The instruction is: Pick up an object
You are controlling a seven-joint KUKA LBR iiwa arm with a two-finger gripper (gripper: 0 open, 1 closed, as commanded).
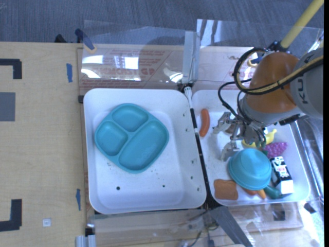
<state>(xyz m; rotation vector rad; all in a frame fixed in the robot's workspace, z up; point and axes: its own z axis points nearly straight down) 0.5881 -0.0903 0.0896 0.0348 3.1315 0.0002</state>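
Note:
My gripper (226,136) hangs over the right bin (216,161), its metal fingers (230,149) spread apart with nothing between them. A blue bowl (250,169) lies upside down just right of and below the fingers. An orange sausage (204,123) lies left of the gripper near the bin's left wall. An orange-brown bread piece (225,189) sits at the bin's front. Purple grapes (275,149), a yellow piece (270,135) and a black-and-white box (281,175) lie to the right of the bowl.
The left bin (103,189) holds a blue divided plate (132,137). A clear plastic shield (139,60) stands behind the bins. The arm's orange band (272,81) and black cables hang above the right bin's back. A wooden bench top (36,153) lies to the left.

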